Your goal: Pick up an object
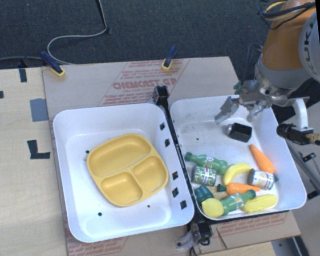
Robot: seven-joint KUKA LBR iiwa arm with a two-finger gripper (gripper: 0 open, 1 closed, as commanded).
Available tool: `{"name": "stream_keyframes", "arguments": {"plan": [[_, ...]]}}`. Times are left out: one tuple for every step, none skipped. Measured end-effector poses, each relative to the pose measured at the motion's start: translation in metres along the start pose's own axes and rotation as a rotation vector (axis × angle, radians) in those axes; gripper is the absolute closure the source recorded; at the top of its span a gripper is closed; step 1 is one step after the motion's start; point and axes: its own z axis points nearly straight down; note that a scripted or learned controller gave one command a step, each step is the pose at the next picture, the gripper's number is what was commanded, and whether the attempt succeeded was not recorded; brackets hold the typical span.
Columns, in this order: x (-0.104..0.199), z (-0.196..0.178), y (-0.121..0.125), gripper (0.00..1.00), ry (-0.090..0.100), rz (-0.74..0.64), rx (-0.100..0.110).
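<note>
gripper (240, 111) fingers spread, nothing between them. black block (240, 131) just below, carrot (262, 159) further below. risk: closing short, block tips away, grasp misses.

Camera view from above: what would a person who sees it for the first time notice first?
First the yellow divided plate, alone in the left bin. Next the bright toy food heaped in the near part of the right bin: a banana, carrots, a corn cob. Then the gripper, fingers spread, above that bin's far end, near a black block.
</note>
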Motion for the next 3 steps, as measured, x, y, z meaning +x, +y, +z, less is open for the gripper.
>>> {"name": "stream_keyframes", "arguments": {"plan": [[-0.076,0.137,-0.021,0.00,-0.003,0.002,-0.004],[-0.090,0.137,0.059,0.00,0.003,-0.002,-0.003],[-0.091,0.127,0.060,1.00,-0.005,-0.003,-0.007]]}}
